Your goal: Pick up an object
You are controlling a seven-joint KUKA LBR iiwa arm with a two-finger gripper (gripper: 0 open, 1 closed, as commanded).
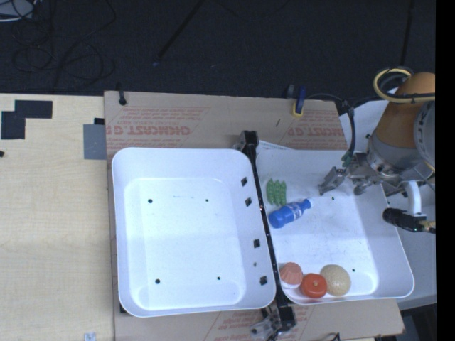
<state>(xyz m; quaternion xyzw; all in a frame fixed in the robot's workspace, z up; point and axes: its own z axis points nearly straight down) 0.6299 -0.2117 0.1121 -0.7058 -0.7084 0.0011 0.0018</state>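
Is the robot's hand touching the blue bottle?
Apart. The camera view shows bare white bin floor between the hand and the blue bottle; the hand is up and to the right of the bottle.

Even overhead light, white bins bright with mild glare, dark background, slightly soft focus.

Plenty of open floor across the middle of the right bin. The blue bottle and green piece crowd its left wall, near the divider. Three round things, pink, red and tan, pack the front edge, touching. The gripper hangs over the far right part.
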